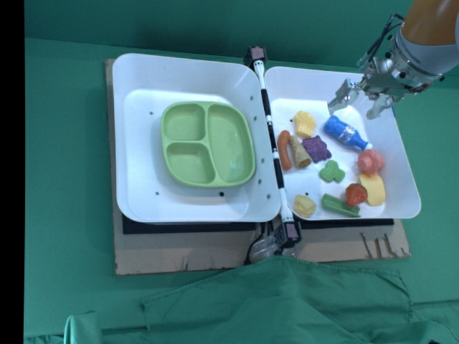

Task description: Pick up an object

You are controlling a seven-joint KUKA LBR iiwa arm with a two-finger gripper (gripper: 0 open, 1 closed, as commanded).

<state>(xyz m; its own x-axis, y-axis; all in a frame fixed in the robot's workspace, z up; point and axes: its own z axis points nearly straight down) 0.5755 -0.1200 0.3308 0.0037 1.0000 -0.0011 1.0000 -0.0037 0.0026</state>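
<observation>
blue bottle (pixel 346 133) lies just below the empty, spread jaws (pixel 361 100).

Bright, even light; soft shadows

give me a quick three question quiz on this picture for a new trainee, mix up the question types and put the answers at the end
1. True or false: the green divided plate lies in the left bin.
2. Which toy lies nearest the gripper? A) the blue bottle B) the green clover C) the purple piece
3. Fill the gap: the gripper's fingers are spread and hold ____.

Key
1. True. The plate has three compartments and sits in the middle of that bin.
2. A. The bottle lies just below the gripper, near the back of the right bin.
3. Nothing. The gripper hangs open above the bin floor with no toy between its fingers.
</observation>
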